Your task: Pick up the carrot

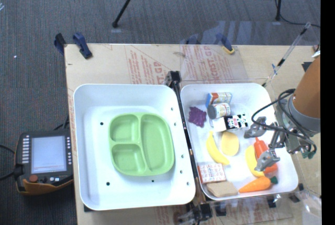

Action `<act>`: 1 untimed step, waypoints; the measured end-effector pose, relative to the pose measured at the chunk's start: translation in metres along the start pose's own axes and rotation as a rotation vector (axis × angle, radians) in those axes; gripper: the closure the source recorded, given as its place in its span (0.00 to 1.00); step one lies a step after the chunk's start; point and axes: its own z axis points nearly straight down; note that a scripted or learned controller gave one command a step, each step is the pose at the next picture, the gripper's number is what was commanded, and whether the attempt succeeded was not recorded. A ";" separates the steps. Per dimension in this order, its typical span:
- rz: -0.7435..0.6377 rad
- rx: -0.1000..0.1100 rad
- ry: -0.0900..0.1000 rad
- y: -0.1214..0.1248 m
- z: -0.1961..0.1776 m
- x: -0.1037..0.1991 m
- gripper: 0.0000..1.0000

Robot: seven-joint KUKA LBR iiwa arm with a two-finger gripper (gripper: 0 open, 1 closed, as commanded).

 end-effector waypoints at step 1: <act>-0.109 0.003 -0.025 -0.028 0.120 0.003 0.00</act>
